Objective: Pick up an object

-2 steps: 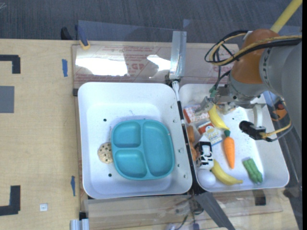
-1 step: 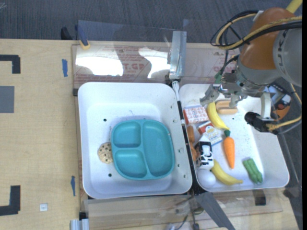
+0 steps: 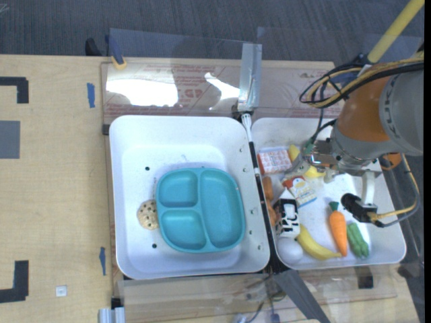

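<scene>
Gripper (image 3: 311, 163) sits low in the right bin (image 3: 394, 247) — grip state unreadable. Toy food crowds there, giving pick targets — carrot (image 3: 338, 229), banana (image 3: 315, 245).

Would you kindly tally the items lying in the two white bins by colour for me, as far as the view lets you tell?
Teal: 1, divided plate
Tan: 1, cookie
Yellow: 1, banana
Orange: 1, carrot
Green: 1, vegetable
White: 1, egg
Black and white: 1, carton
Red and white: 1, packet
Total: 8; the small pieces under the claw are too cluttered to count.
</scene>
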